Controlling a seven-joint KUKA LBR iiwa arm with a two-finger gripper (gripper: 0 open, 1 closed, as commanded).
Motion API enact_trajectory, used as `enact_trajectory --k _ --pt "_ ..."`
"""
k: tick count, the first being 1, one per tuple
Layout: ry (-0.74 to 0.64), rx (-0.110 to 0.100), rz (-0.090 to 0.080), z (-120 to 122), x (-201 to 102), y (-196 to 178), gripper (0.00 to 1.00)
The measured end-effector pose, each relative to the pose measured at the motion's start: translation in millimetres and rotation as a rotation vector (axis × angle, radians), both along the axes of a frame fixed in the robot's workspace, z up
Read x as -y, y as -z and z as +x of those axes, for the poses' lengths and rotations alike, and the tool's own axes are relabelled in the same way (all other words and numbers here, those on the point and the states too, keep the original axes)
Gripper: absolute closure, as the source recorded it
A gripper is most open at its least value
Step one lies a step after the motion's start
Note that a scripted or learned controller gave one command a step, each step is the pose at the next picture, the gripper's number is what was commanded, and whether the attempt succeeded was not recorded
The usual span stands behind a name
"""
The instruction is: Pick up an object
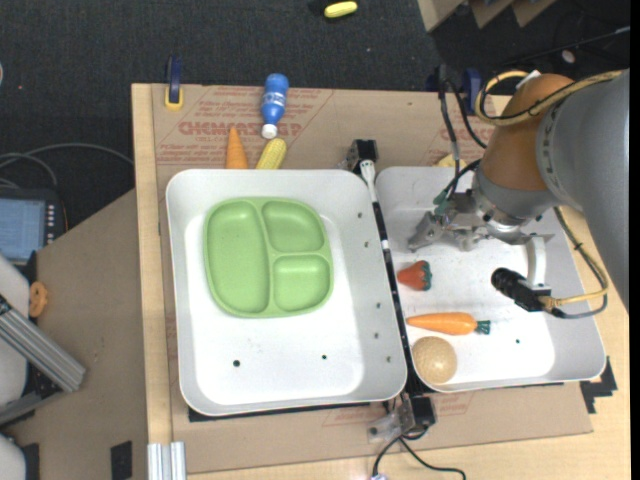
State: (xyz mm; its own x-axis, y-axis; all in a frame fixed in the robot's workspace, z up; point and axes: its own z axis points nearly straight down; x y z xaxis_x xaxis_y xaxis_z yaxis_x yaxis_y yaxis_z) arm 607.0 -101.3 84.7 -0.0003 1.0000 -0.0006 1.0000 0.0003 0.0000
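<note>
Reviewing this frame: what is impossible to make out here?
- Tool: in the camera view the arm's wrist covers it from above, so its finger state and whether it grips anything are unreadable.
- Arm: cut off by the right edge.
- Right bin: the floor beneath the wrist is hidden.
- Blue bottle behind the left bin: label too small to read.
- Round tan object beside the carrot: too blurred to identify.
</note>
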Motion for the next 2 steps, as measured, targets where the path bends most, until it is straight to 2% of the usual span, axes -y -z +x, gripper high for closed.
enact_trajectory --k 2 --pt "0.0 0.0 0.0 0.0 0.0 0.0 0.0"
